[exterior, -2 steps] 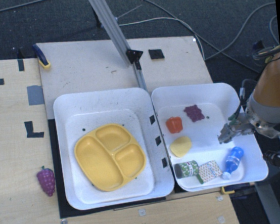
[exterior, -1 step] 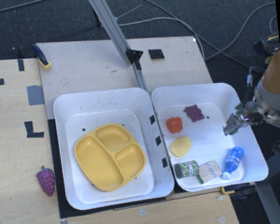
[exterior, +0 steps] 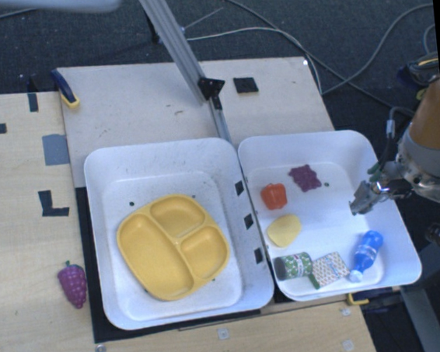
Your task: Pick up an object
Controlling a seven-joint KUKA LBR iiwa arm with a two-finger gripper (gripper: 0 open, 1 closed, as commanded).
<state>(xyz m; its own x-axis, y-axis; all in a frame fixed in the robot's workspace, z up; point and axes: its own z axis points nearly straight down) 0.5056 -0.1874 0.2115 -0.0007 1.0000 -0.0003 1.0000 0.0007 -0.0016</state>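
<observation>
The right bin [exterior: 357,145] holds several small objects: a purple grape bunch [exterior: 304,176], an orange-red piece [exterior: 274,196], a yellow lemon-like piece [exterior: 284,230], a green can lying down [exterior: 293,265], a patterned packet [exterior: 329,268] and a blue bottle [exterior: 366,253]. My gripper [exterior: 365,197] hangs over the right side of this bin, above and to the right of the bottle, apart from every object. Nothing is visible between its fingers.
The left bin [exterior: 103,176] bears a yellow divided plate [exterior: 172,245]. A second purple grape bunch [exterior: 73,284] lies on the bench left of the bins. A slanted metal pole [exterior: 183,46] and cables cross the back.
</observation>
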